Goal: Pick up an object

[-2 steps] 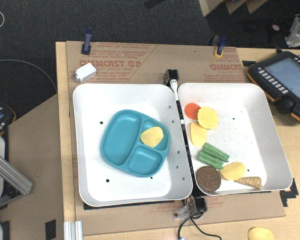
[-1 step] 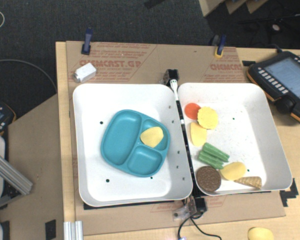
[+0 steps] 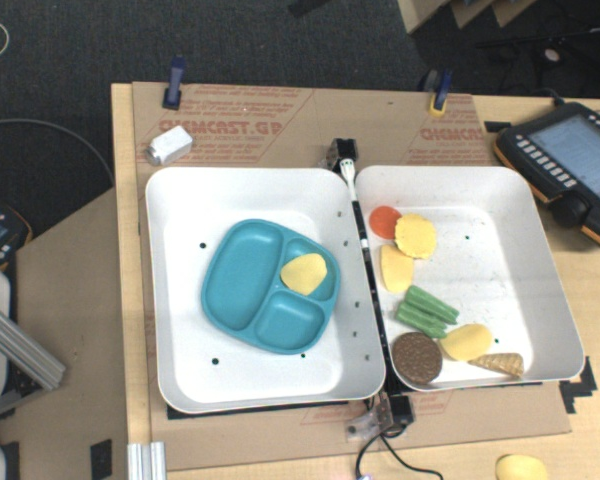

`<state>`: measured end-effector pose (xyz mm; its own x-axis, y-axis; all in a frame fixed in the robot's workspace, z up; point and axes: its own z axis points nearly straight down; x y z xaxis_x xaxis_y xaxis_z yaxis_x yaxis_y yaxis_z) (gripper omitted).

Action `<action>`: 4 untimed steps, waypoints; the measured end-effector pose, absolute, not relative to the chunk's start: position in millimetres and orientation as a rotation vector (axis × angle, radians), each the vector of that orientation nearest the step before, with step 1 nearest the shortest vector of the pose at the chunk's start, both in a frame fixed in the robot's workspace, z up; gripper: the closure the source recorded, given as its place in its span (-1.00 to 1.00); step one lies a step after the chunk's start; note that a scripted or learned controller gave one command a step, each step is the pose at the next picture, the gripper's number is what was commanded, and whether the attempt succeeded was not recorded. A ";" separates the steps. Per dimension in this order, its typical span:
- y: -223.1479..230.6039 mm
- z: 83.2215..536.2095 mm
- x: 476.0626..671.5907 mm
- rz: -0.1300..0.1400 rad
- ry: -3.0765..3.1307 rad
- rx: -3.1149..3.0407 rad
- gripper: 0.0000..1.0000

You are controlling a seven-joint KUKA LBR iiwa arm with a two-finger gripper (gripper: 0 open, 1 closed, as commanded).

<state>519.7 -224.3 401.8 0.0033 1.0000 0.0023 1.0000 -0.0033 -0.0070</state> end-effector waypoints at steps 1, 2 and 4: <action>-224.6 417.2 522.6 -0.001 -2.226 -2.226 1.00; -225.0 428.0 523.3 -0.003 -2.230 -2.229 1.00; -225.7 449.5 524.6 -0.006 -2.237 -2.235 1.00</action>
